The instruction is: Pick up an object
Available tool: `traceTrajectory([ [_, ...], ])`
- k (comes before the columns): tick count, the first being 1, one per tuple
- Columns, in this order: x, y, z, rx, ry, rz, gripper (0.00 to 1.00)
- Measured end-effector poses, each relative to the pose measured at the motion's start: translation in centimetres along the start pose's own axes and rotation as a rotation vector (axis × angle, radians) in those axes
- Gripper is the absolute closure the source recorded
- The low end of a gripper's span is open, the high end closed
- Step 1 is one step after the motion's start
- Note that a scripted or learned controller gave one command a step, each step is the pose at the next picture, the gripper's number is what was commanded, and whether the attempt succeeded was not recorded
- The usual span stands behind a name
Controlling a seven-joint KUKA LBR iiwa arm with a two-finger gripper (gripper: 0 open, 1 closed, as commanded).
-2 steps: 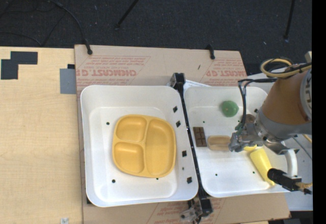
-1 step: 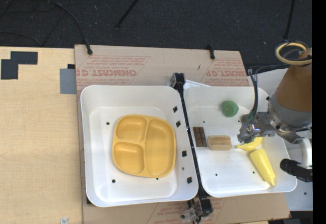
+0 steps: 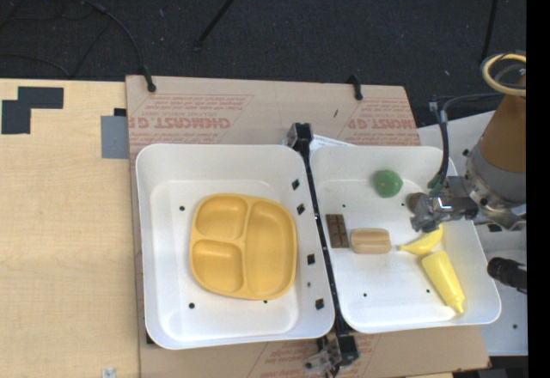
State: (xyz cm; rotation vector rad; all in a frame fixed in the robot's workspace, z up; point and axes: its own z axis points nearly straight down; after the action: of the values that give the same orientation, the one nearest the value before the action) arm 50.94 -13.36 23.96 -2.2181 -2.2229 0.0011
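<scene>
White left bin (image 3: 163, 187): yellow divided plate (image 3: 244, 246) at centre. Right bin (image 3: 361, 163): green ball (image 3: 387, 183) upper middle, brown block (image 3: 338, 230), tan bar (image 3: 370, 240), banana (image 3: 423, 241), yellow bottle (image 3: 445, 280) lower right. Gripper (image 3: 427, 211) just above banana; finger state impossible to tell.

Two white bins (image 3: 155, 187) sit on brown cardboard (image 3: 258, 114) printed with red lettering. The left bin holds a yellow divided plate (image 3: 243, 245). The right bin holds a green ball (image 3: 388, 183), a tan block (image 3: 370, 240), a dark brown piece (image 3: 338, 230), a yellow banana (image 3: 423, 241) and a yellow cone-shaped bottle (image 3: 445, 280). The arm (image 3: 507, 140) shows orange.
</scene>
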Motion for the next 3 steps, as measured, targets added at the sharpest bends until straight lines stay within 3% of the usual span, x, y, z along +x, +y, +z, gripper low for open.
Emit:
traceTrajectory([
  [3,14.8,4.6,0.0,0.002,0.0,0.002,1.0],
])
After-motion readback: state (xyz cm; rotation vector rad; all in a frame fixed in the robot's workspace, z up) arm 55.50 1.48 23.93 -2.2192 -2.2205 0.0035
